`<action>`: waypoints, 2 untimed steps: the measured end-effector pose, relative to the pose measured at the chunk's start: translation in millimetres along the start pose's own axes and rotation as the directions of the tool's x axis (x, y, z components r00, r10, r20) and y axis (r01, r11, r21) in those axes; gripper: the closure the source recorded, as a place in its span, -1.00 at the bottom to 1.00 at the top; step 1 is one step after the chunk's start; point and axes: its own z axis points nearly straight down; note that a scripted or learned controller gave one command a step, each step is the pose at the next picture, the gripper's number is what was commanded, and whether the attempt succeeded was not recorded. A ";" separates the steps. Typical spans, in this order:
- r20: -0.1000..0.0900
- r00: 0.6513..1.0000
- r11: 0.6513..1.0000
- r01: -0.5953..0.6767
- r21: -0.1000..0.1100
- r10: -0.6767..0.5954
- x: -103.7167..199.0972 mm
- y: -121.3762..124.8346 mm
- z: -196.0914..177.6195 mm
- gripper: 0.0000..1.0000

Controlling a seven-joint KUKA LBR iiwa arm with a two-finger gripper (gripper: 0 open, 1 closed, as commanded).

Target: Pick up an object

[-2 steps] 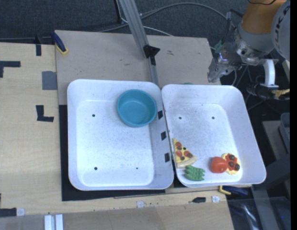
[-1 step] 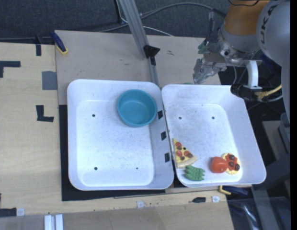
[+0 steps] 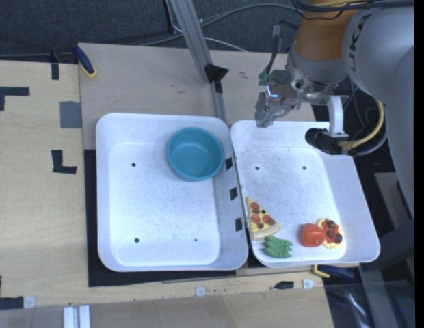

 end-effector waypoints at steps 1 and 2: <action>0.000 1.000 1.000 0.001 0.001 -0.001 50.5 -2.1 19.5 1.00; 0.000 1.000 1.000 0.000 0.001 0.000 102.5 -3.1 36.2 1.00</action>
